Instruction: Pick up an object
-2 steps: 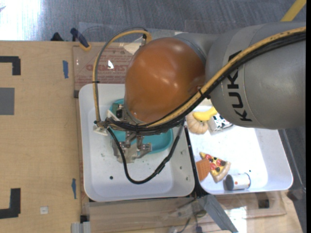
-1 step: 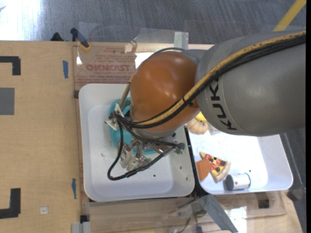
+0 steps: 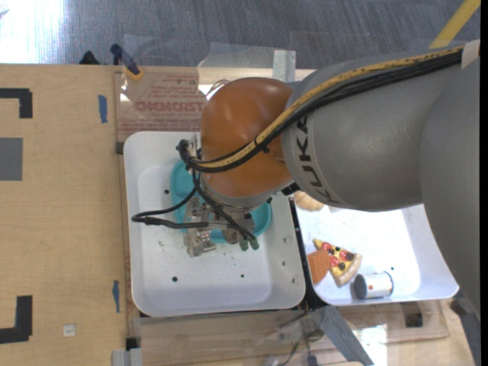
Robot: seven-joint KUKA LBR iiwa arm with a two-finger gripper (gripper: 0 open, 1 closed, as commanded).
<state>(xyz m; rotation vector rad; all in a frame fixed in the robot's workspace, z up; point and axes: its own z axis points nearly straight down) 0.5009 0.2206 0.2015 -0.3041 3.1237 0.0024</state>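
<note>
Your end effector (image 3: pixel 202 239) sits low in the left bin (image 3: pixel 152 280), right at the edge of a teal dish-like piece (image 3: pixel 183 183) that lies mostly under the orange wrist band; whether it is released or clenched on anything, you cannot tell from this angle. That teal piece looks like thin, stiff, light plastic with a slick surface, so you should pinch across its raised rim, not press on the flat face. In the right bin (image 3: pixel 427 280), the toy pizza slice (image 3: pixel 335 263) looks light too.
</note>
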